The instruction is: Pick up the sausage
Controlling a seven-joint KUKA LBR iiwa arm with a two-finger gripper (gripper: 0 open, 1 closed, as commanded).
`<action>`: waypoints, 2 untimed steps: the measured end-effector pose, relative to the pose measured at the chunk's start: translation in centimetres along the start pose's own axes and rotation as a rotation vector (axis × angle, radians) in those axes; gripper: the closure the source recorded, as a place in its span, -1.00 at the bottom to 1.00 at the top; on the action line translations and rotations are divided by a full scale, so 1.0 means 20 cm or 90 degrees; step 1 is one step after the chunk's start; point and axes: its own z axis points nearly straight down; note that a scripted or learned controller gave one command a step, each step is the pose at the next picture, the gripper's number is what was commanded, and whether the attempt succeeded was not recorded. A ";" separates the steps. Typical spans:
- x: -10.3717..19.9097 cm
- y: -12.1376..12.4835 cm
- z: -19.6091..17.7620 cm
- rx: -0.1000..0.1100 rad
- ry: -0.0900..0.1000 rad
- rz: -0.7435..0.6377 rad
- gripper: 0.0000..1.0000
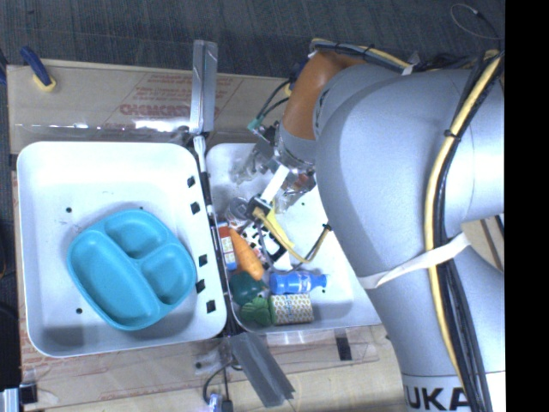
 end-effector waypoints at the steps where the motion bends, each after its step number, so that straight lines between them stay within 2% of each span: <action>1: -0.13 0.15 0.00 -0.001 0.001 0.079 -1.00; 2: -0.23 0.05 0.00 0.002 -0.001 -0.042 -1.00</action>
